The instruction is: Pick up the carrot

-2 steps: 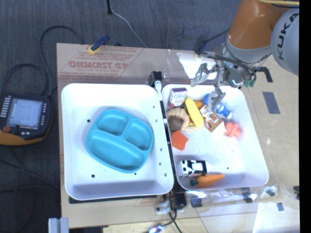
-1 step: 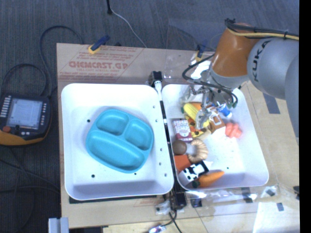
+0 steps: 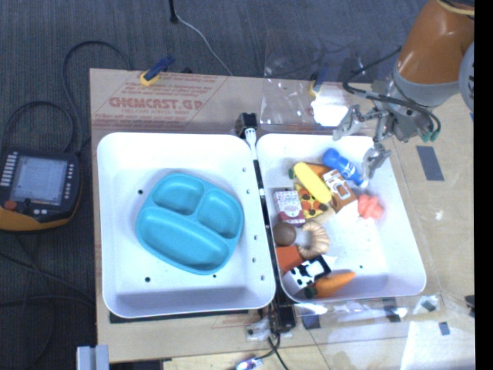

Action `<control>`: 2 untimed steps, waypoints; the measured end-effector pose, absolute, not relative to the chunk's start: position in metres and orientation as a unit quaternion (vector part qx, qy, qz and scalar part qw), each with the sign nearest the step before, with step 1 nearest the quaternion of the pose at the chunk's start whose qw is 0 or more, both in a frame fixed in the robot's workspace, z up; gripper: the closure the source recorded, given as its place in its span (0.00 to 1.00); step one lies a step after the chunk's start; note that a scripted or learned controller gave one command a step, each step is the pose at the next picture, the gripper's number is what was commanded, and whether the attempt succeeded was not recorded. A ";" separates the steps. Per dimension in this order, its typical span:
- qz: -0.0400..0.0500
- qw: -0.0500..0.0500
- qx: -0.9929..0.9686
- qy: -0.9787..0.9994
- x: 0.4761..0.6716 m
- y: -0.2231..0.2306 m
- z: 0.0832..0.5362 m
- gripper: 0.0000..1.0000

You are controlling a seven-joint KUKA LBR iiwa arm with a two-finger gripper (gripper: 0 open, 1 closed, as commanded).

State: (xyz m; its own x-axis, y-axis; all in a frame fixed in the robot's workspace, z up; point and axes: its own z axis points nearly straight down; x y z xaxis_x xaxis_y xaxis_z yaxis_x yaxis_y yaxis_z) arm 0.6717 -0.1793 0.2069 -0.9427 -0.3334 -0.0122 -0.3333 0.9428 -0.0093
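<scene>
The carrot [image 3: 336,284] is orange and lies on its side at the front edge of the right bin [image 3: 400,241], next to a black-and-white block [image 3: 312,270]. My gripper [image 3: 356,151] hangs over the bin's back right corner, far from the carrot, beside a blue bottle [image 3: 341,164]. Its two fingers are spread apart, open, with nothing between them.
The right bin also holds a yellow banana [image 3: 312,179], a ketchup packet [image 3: 287,204], a pink-red piece [image 3: 370,206], a bagel ring [image 3: 313,237] and a red-orange piece [image 3: 287,257]. A blue divided plate [image 3: 190,220] sits in the left bin [image 3: 123,284]. A pendant [image 3: 35,187] lies left of the bench.
</scene>
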 end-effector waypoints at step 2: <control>-0.002 0.007 -0.221 0.975 0.648 -0.101 0.090 0.00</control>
